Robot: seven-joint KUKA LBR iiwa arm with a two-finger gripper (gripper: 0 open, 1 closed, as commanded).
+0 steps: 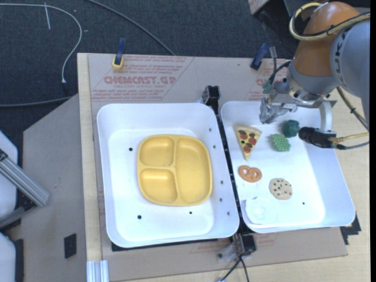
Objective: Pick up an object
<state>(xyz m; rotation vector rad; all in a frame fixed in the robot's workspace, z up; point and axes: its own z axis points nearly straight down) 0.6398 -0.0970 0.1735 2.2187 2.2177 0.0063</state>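
Gripper [269,114] low at far edge of right bin [329,175], beside pizza slice [247,140] and green pieces [285,135]. Jaws' state unclear, apparently nothing grasped. Pick not yet done.

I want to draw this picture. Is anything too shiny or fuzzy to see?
In the camera view, the right bin is washed out so a white thing nearly vanishes; the gripper looks fuzzy; the yellow plate, pizza slice and cookie look clear.

Bright even light, soft shadows — slightly soft focus
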